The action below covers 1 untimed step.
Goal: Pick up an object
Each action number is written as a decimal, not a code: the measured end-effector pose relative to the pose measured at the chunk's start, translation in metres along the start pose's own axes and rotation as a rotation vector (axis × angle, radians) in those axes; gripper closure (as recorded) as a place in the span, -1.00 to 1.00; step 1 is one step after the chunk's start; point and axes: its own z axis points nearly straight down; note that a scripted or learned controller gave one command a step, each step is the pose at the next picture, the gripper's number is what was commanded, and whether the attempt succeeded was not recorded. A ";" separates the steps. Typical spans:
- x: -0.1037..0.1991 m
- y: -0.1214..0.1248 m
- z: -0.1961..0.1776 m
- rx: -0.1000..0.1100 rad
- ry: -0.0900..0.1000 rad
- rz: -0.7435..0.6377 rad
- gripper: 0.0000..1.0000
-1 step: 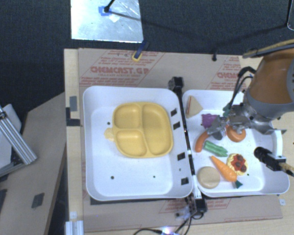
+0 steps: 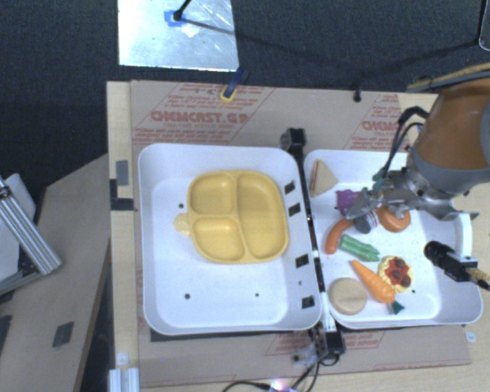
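Note:
The right bin [image 2: 465, 300] holds several toy foods. My gripper [image 2: 364, 216] hangs low over its upper middle, right beside a purple piece [image 2: 348, 198] and just left of an orange-red ring [image 2: 394, 220]. Just below the gripper lie an orange sausage [image 2: 336, 235] and a green pod [image 2: 359, 246]. A carrot [image 2: 374, 281], a pizza slice [image 2: 395, 272] and a round tan biscuit [image 2: 348, 296] rest nearer the front. A pale wedge [image 2: 322, 176] sits at the bin's back left corner. The gripper hides part of the purple piece.
The left bin [image 2: 159, 292] carries a yellow divided plate [image 2: 233, 216]. A black divider [image 2: 305, 219] runs between the bins. The arm's orange band [image 2: 457, 129] looms over the right bin's back right.

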 end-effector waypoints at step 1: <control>-0.005 0.006 0.059 0.005 0.001 0.002 -1.00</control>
